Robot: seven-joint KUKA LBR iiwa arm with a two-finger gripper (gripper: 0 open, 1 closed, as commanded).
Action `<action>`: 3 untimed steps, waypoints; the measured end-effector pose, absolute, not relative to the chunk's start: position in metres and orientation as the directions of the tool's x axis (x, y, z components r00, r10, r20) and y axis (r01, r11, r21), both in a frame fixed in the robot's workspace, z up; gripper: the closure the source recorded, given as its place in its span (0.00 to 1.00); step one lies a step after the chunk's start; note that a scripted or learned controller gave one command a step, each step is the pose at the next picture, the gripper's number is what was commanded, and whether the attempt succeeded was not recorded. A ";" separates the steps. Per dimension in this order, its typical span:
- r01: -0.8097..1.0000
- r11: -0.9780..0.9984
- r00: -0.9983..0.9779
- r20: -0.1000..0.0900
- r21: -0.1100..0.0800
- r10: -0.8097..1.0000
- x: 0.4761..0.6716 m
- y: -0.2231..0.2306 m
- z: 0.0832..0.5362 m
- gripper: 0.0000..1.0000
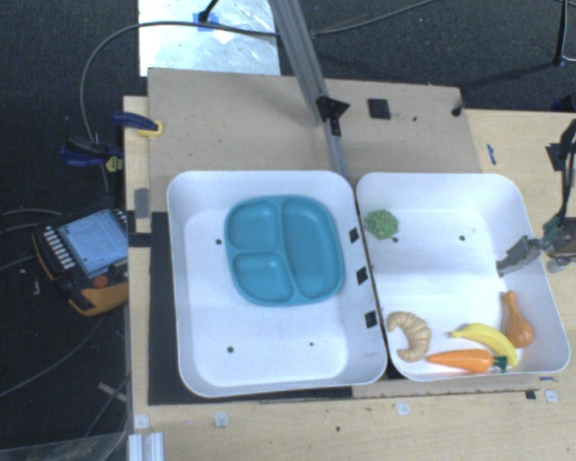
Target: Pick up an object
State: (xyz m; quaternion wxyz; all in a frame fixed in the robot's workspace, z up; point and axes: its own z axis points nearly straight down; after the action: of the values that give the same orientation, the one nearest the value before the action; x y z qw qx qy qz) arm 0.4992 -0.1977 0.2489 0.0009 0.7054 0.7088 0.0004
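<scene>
Look at the right bin (432, 195), because all the food toys sit in there. Your gripper (518, 254) pokes in over its right edge, and you cannot tell how it is set from here.

The nearest toy is the drumstick (516, 321). It lies just below the gripper, toward the front of the bin, and its long side runs almost front to back. So you go forward and down to reach it.

Beside it, near the front wall, lie the banana (482, 336) and the carrot (461, 359), both stretched left to right. Count one drumstick, one banana, one carrot, one croissant (410, 334), one green ball (382, 224), one blue plate (284, 250) and two bins.
</scene>
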 end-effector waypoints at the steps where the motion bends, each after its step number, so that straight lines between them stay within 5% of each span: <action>1: 1.000 0.001 -0.001 0.000 -0.001 1.000 0.505 -0.202 0.204 0.00; 3: 1.000 0.000 0.000 0.001 -0.001 1.000 0.511 -0.201 0.119 0.00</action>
State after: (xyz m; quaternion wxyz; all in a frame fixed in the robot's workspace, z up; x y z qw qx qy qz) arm 0.5106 -0.2010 0.1190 -0.0006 0.7070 0.7072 -0.0003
